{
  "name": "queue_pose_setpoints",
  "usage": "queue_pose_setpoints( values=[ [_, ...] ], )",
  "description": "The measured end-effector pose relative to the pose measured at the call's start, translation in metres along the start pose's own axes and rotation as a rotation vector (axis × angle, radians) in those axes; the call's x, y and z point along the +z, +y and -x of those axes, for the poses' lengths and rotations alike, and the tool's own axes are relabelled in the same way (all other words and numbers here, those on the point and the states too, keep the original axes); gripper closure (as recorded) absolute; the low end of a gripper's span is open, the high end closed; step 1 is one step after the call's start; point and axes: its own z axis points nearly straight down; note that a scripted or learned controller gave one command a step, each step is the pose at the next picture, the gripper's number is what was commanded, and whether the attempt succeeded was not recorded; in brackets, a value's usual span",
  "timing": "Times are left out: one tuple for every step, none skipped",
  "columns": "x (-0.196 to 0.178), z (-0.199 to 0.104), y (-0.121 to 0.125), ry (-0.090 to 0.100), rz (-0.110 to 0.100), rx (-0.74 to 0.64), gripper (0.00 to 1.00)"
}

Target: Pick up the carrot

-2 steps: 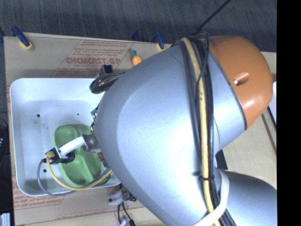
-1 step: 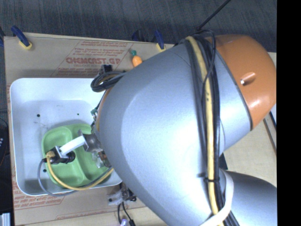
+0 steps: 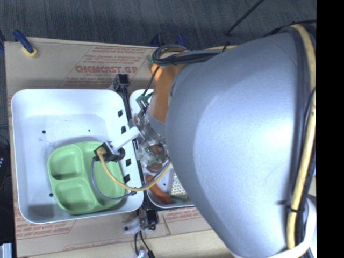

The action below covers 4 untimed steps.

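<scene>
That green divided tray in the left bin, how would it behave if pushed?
The green tray looks like stiff moulded plastic, so probably light. Lying flat in the smooth left bin, it would likely slide rather than tip or roll.

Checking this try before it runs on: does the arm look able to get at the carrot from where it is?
Probably yes. The arm hangs over the right bin, where an orange piece, likely the carrot, lies at the near edge. The arm hides most of that bin.
</scene>
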Motion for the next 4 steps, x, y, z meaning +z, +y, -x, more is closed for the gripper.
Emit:
queue_pose_setpoints(
  values=[
    [-0.057,0.029,-0.010,0.000,0.000,0.055,1.00],
    [0.001,0.014,-0.050,-0.002,0.000,-0.030,1.00],
    [-0.009,0.013,-0.051,-0.006,-0.004,-0.036,1.00],
    [-0.018,0.013,-0.052,-0.010,-0.009,-0.044,1.00]
  ],
)
